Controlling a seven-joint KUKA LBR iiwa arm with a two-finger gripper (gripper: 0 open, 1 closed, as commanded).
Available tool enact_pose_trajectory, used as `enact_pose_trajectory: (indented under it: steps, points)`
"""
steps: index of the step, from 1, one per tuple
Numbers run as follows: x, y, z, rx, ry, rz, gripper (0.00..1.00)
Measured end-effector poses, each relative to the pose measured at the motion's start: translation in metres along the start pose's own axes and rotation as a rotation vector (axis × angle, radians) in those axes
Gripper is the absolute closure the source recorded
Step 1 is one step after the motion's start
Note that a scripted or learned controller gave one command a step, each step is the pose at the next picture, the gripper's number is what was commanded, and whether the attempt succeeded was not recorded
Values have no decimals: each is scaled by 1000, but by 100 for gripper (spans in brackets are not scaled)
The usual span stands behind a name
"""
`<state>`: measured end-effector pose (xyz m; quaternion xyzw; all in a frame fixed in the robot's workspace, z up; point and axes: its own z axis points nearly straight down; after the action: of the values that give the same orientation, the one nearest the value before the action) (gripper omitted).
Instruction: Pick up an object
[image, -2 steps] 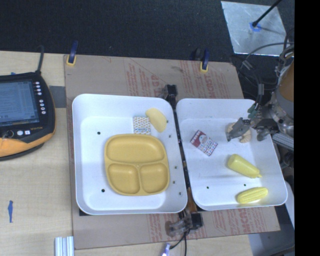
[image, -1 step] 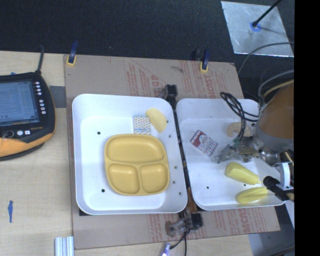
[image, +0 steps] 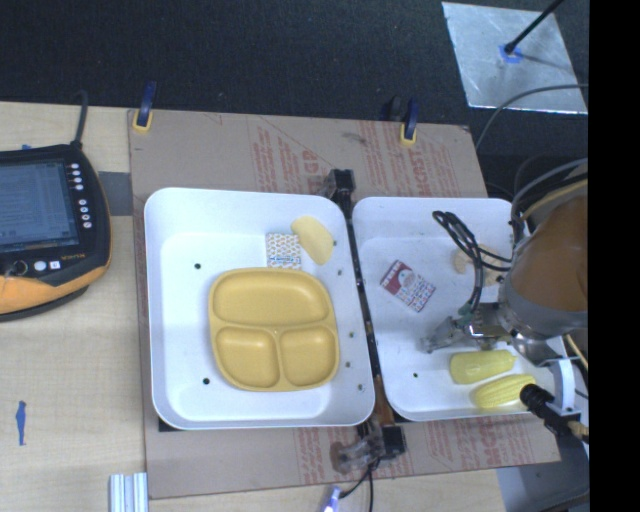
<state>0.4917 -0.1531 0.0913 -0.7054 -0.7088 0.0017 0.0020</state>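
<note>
Jaws' state impossible to tell: gripper (image: 447, 338) low in right bin (image: 420, 400), beside yellow corn (image: 482, 366).

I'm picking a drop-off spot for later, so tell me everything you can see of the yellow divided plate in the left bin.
The pale yellow, three-compartment plastic plate lies flat and upright in the left shallow white bin, roughly centred. It is a rounded rectangle with one long section across the top and two smaller ones below, all bare. Its surface looks smooth and matte. A small patterned white packet sits at its top edge, seemingly touching or just overlapping the rim.
</note>
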Motion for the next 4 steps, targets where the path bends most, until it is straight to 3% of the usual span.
enact_pose_trajectory:
  steps: [1,2,3,4]
  points:
    - [12,69,-91,-5,-1,0,0]
    - [56,109,-4,-7,-3,-1,0]
    - [55,110,-17,-11,-3,-4,100]
    - [55,110,-16,-10,-4,-4,0]
